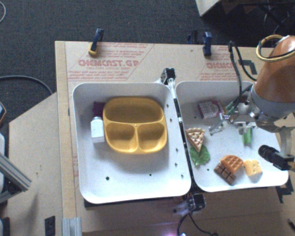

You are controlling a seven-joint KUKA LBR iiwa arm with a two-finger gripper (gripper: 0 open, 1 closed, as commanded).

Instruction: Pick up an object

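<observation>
The tool is hovering low in the right bin, beside a pink packet; whether it's gripping anything, I cannot tell. That packet is looking light, soft and crinkly, best pinched across its narrow middle.

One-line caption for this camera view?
Gripper over the right bin of toy food; yellow divided plate in the left bin.

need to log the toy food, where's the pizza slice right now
The pizza slice lies in the right bin, near its left wall, just above the green leaf and left of the claw.
</observation>
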